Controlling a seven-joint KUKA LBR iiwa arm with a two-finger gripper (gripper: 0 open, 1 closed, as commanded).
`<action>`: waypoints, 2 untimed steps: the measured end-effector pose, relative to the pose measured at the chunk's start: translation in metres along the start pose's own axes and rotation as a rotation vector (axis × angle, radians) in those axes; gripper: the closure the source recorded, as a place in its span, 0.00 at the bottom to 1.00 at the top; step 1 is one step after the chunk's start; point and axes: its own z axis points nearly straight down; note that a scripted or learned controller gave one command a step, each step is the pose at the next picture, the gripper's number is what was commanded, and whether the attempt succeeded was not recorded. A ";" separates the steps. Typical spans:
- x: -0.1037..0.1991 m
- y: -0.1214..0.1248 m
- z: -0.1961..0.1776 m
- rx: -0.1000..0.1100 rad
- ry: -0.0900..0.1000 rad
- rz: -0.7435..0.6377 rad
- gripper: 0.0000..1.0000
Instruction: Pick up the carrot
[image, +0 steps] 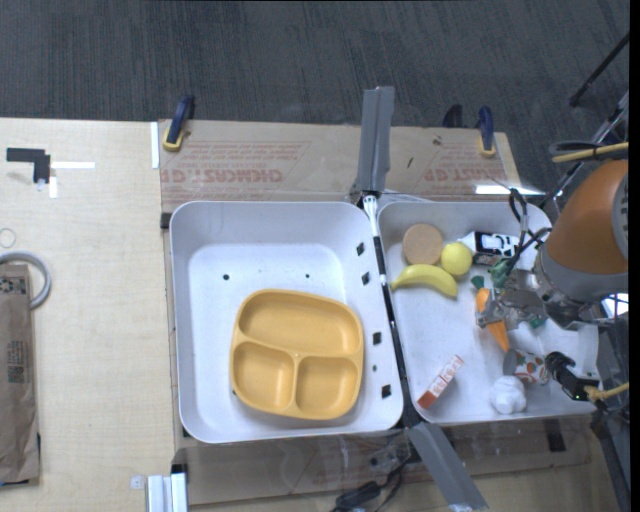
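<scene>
Apparently the hand (503, 312) sits low over the carrot (490, 315) in the right bin (460, 410), beside the banana (425, 279), its grip impossible to tell, so lifting remains undone.

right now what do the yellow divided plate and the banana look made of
Yellow three-compartment plate: likely matte moulded plastic, judging by its even colour and soft rounded ridges. Curved yellow banana: probably a plastic toy, being uniform, smooth and unblemished, though real fruit can't be excluded.

a robotics lab: clamped cardboard (300, 160), white bins (190, 300), taped bench (80, 300)
</scene>
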 end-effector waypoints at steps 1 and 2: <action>0.029 -0.018 -0.114 -0.002 -0.001 -0.085 1.00; 0.029 -0.018 -0.122 0.000 -0.002 -0.085 1.00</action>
